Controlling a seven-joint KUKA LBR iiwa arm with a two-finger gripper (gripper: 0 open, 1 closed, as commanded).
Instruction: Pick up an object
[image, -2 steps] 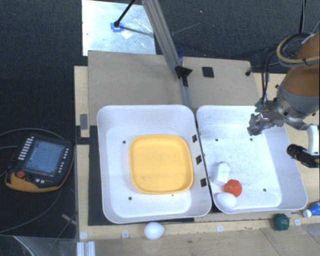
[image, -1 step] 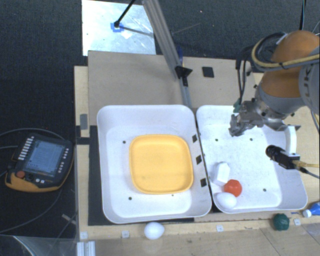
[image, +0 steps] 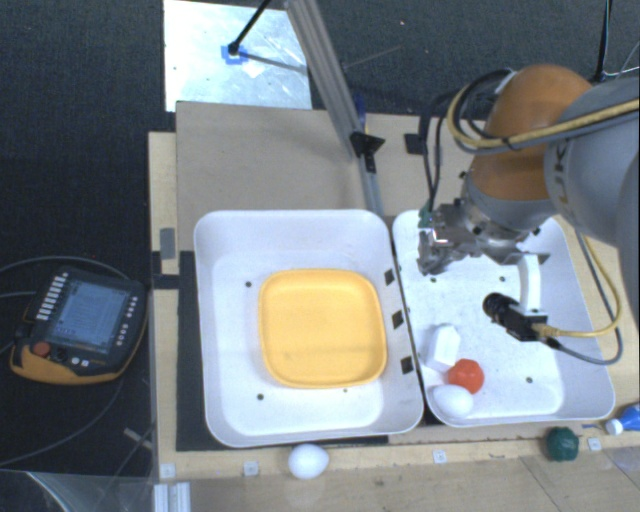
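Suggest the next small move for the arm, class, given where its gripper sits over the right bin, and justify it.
Probably shift the gripper toward the bin's near left corner, then lower. It sits over bare floor at the far left of the right bin, while the white block, red ball and white egg are clustered in that corner, apart from it.

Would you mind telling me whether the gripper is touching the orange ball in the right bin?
Apart. The camera view shows the gripper up the bin, bare white floor separating it from the orange ball.
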